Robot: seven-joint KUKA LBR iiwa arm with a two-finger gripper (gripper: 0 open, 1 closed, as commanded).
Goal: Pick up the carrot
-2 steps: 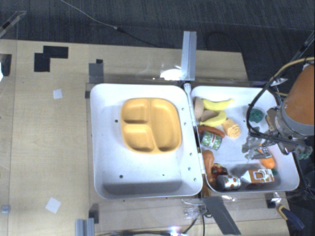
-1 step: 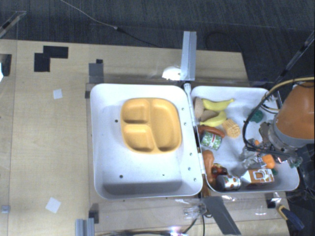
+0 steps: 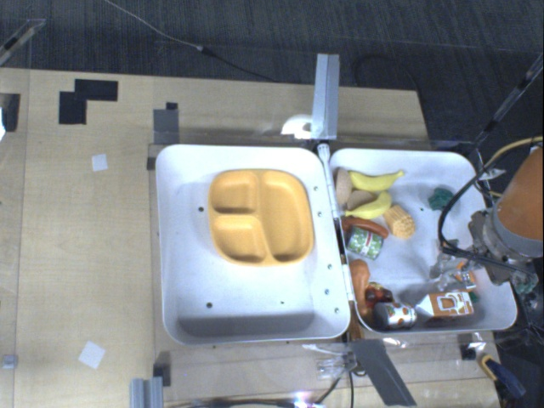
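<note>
2 glossy white bins [image 3: 183, 228], tapered orange carrot [image 3: 360, 273] in rt one; pincer [image 3: 448, 268] state unclear.

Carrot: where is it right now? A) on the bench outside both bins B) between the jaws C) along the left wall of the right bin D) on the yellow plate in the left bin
C: the carrot lies against the left wall of the right bin, below the green-labelled can; the yellow plate sits in the left bin.

Pale wooden bench [image 3: 76, 253] with black patches [image 3: 85, 99], dark grey carpet [image 3: 212, 15] behind, 1 thin cable [image 3: 127, 13].
</note>
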